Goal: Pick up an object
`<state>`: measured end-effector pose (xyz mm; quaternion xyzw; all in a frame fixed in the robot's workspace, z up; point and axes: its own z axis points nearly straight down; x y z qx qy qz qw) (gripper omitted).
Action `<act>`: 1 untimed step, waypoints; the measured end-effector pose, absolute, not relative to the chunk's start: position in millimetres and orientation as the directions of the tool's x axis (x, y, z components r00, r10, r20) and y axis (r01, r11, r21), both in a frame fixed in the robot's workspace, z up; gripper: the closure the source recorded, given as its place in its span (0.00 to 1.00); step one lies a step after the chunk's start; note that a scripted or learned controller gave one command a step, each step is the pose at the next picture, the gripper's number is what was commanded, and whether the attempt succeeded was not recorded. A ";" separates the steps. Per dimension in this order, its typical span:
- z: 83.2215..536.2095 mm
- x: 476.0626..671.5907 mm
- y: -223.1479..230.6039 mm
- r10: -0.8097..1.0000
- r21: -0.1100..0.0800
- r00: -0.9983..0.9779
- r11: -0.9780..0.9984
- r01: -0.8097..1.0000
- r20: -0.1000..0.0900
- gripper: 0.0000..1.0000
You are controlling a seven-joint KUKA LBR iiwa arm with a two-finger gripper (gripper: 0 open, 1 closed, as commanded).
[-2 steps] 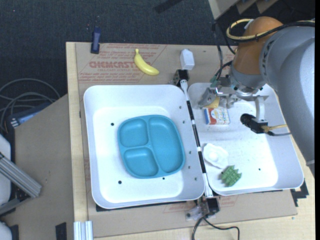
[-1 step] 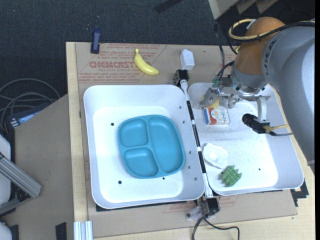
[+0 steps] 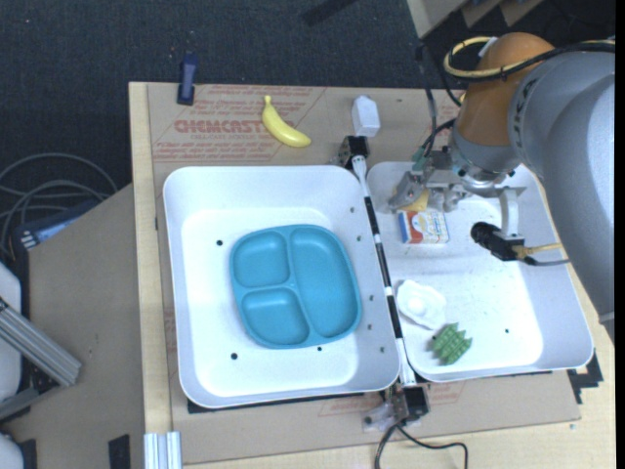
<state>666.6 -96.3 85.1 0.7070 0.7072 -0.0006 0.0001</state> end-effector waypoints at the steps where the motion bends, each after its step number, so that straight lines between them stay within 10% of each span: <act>1: 85.1 666.6 -96.8 1.000 -0.001 0.000 0.000 1.000 -0.001 0.00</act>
